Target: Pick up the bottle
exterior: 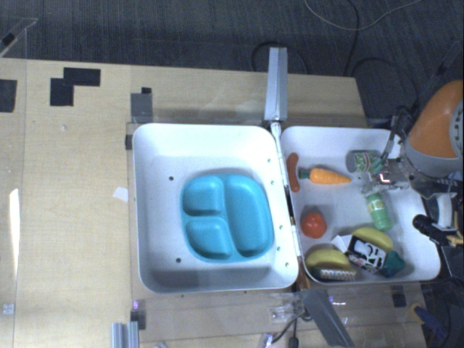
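The claw point(382, 174) sits low in the right bin point(428, 267), toward its upper right part, with a small red glow at its tip; whether it is wide or narrow cannot be told from here. The bottle point(378, 210), pale green and translucent, lies on the bin floor just beside the claw at about 6 o'clock from it, its upper end close under the tip, and contact cannot be made out. The arm point(435, 133) reaches in from 3 o'clock, its orange band rounded above the grey wrist, bent downward over the bin's right wall.

At 9 o'clock from the claw lies a carrot point(328, 176), and past it a sausage point(293, 172) along the bin's left wall. A tomato point(314, 224) sits at 8 o'clock. Two bananas point(330, 258) and a black-and-white box point(366, 254) crowd the bin's lower edge. In the left bin point(152, 194) rests a blue divided tray point(225, 216). Both bins stand on the wooden surface point(65, 194).
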`<state>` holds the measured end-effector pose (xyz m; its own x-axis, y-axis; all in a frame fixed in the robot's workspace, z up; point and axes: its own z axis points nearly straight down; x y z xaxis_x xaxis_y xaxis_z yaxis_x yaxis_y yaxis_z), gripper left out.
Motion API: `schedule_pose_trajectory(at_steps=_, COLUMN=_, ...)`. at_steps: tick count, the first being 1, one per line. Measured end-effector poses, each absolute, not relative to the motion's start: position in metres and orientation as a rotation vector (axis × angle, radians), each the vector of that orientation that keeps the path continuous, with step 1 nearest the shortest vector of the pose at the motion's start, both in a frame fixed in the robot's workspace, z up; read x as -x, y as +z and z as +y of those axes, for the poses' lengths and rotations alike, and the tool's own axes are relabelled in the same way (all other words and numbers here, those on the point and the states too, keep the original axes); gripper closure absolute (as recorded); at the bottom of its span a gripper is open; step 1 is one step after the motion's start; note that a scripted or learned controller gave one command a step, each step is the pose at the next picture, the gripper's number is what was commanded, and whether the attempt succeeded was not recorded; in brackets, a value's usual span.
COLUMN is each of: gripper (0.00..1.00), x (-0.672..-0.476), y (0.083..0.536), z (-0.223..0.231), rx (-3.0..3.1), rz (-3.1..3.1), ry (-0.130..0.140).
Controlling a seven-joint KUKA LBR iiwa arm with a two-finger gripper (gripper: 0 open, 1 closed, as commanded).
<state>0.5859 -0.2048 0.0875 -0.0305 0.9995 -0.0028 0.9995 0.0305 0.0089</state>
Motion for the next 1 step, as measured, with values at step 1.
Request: schedule_pose_trajectory(at_steps=1, gripper=1.0, x=-0.5962, y=0.2043, z=-0.1409, rx=-2.249, rz=2.185, ry=0.007)
